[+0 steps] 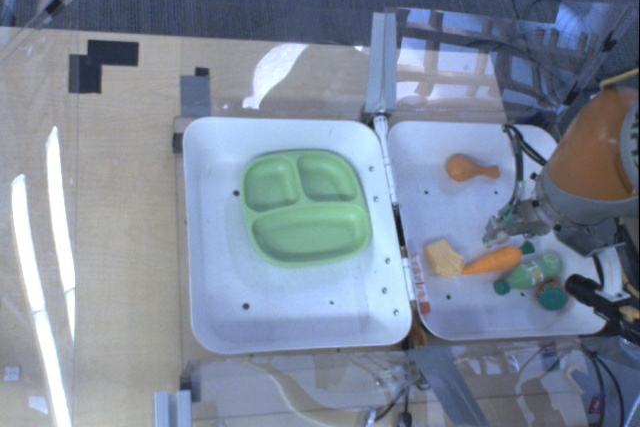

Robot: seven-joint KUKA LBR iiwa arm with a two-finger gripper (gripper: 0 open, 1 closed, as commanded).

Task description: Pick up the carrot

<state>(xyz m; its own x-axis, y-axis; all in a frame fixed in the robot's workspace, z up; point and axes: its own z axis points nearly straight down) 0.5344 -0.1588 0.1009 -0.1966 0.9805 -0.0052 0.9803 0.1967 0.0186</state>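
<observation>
The pale wooden surface (100, 215) carries two white bins side by side. The left bin (215, 300) holds a green divided plate (305, 207). In the right bin (450, 300) the carrot (492, 261) lies near the front, its tip beside a yellow chunk (444, 258), with green pieces (530, 277) on its other side and an orange drumstick-shaped toy (468, 168) farther back. My claw (510, 223) hangs just above the carrot's thick end; I cannot tell whether it is spread or pressed together.
</observation>
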